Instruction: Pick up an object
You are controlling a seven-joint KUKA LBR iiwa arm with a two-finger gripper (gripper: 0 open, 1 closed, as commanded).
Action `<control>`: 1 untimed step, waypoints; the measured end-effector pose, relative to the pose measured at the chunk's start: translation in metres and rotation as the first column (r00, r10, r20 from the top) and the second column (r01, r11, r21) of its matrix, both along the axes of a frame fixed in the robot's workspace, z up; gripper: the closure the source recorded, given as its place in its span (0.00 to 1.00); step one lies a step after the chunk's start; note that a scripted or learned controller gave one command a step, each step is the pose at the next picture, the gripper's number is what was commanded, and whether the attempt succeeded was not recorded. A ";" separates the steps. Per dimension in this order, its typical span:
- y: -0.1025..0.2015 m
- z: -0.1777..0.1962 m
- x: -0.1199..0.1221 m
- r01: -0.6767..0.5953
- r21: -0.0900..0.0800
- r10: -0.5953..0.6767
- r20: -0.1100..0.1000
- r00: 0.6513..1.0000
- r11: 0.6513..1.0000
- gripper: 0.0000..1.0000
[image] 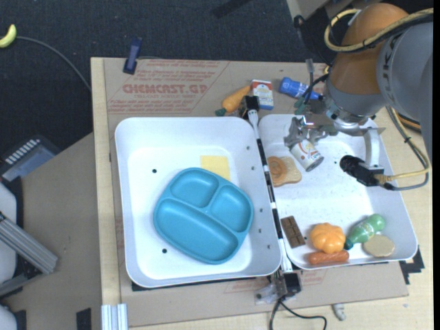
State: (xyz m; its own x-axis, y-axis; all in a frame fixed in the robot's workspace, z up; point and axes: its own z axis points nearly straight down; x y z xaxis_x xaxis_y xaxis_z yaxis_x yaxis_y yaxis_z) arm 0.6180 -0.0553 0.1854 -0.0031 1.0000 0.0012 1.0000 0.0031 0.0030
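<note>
Gripper (302, 135) low over far left of right white bin (393, 205), fingers clamped on small silver can (307, 153). Tan toast slice (283, 170) just left of it. Blue divided plastic tray (202, 214) in left bin (137, 184).

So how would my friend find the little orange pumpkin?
Start at the right bin, the one the arm reaches into. Go to its near edge, where a few toy foods sit together. The pumpkin is the round, ribbed orange one, just above the long thin carrot and left of the green vegetable.
</note>
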 end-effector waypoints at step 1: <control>0.015 0.022 -0.040 0.002 0.000 -0.002 -0.005 1.000 1.000 1.00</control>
